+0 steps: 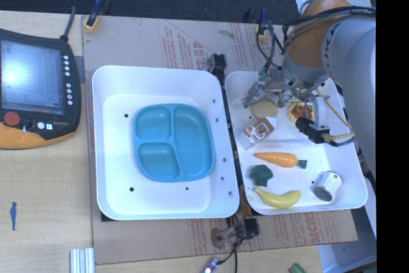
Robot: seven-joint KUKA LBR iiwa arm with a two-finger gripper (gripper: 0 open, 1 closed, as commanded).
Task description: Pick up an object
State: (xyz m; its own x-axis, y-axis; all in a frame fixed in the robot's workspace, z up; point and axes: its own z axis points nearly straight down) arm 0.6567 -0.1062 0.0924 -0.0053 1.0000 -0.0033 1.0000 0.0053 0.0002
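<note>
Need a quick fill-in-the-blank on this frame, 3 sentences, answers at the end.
1. The blue divided plate lies in the ____ bin.
2. The orange carrot lies in the right bin, just above the green ____.
3. The fruit near the right bin's front edge, beside the broccoli, is a yellow ____.

Answers: left; broccoli; banana
</note>
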